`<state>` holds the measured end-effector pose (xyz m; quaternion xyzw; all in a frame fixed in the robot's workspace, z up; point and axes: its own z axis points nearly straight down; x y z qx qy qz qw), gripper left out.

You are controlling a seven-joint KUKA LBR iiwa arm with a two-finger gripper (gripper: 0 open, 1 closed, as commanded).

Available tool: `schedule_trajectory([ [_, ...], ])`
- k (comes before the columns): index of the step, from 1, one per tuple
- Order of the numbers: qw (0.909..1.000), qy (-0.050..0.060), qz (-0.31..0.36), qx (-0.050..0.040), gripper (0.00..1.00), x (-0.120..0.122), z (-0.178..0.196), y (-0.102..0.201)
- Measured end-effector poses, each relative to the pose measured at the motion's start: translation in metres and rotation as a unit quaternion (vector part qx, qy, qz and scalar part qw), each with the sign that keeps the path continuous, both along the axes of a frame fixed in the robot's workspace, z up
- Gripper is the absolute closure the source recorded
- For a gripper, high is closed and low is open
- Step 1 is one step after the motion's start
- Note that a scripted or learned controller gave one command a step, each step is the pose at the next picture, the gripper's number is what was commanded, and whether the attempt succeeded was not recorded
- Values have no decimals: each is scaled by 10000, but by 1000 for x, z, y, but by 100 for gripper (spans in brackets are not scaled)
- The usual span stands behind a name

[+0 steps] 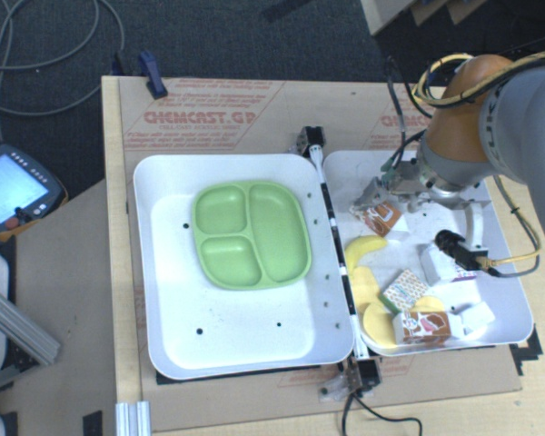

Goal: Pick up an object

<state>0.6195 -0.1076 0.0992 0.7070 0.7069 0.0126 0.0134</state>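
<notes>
Over right bin (pixel 518 321), gripper (pixel 381 203) above brown packet (pixel 382 218); green tray (pixel 252 234) left.

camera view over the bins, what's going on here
A grey robot arm reaches in from the right, with its pincer low in the right bin, right at a small brown-and-white packet. Whether it has a grip is unclear. More small items lie in that bin, among them a yellow banana-like piece and a patterned packet. The left bin holds a green divided tray.

Two white bins (pixel 154 243) (pixel 513 312); one green divided plate (pixel 252 234); one banana (pixel 363 248); one brown snack packet (pixel 381 217).
</notes>
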Motion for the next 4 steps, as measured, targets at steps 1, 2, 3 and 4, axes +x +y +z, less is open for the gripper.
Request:
schedule_trajectory([
  [1, 10000, -2, 1, 5, 0, -4, 0, 2],
  [2, 10000, 2, 7, 12, 0, -8, 0, -4],
  [3, 10000, 5, 7, 14, 0, -9, 0, -8],
  [4, 10000, 2, 9, 10, 0, -15, 0, -10],
])
